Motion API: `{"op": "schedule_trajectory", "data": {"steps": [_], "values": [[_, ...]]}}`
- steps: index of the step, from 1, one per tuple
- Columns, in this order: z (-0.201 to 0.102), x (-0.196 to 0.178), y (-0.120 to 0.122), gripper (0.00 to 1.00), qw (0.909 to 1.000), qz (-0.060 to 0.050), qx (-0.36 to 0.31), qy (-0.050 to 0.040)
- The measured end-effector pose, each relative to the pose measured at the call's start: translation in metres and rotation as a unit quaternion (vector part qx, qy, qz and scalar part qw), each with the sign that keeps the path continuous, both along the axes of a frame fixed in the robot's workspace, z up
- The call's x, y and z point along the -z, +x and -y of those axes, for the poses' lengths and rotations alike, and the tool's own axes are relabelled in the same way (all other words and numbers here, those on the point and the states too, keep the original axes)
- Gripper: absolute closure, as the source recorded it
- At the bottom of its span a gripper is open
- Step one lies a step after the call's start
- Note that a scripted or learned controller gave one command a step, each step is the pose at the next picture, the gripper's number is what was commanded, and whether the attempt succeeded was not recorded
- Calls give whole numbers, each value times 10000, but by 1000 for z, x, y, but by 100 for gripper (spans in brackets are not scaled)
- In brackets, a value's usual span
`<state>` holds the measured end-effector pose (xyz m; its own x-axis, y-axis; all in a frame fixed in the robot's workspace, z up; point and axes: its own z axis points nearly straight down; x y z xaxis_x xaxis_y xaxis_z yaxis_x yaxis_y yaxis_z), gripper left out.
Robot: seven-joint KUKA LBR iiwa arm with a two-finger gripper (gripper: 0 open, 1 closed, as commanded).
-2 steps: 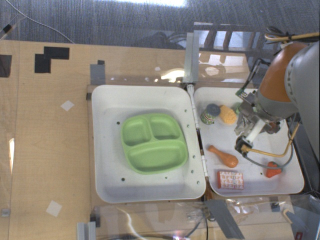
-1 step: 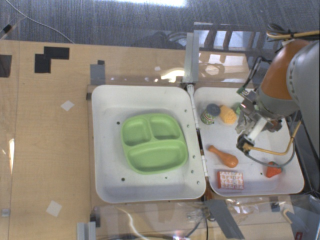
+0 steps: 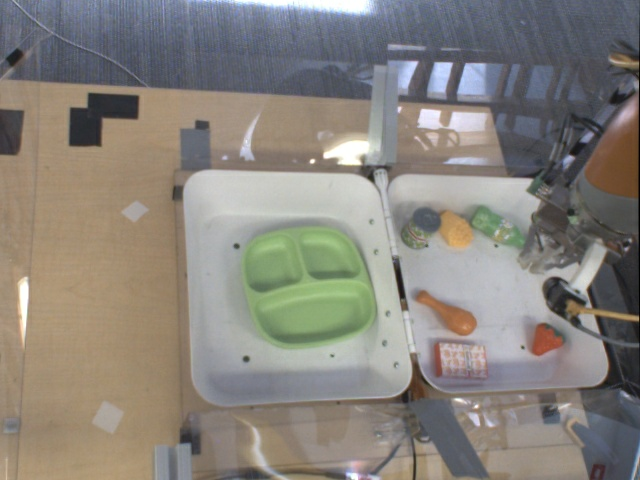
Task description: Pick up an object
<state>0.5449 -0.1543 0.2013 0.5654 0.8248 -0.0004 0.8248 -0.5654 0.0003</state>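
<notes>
The right bin holds several small items. A tin can lies at its back left with a yellow piece beside it and a green bottle-like item further right. An orange carrot-shaped piece lies in the middle. A red-and-white box sits at the front and a red strawberry at the front right. My gripper hangs over the bin's right side, just right of the green item, with nothing seen between its fingers.
The left bin carries a green divided plate. A metal post stands behind the seam between the bins. Black cables run along the right bin's right edge.
</notes>
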Motion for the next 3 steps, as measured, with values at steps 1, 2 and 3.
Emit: {"op": "schedule_trajectory", "data": {"steps": [1, 2, 3], "values": [[31, -47, -43, 100, 9997, 4, -249, -2], [37, -4, -26, 100, 9988, -6, 493, 5], [41, -22, -24, 100, 9976, 1, -690, -1]]}}
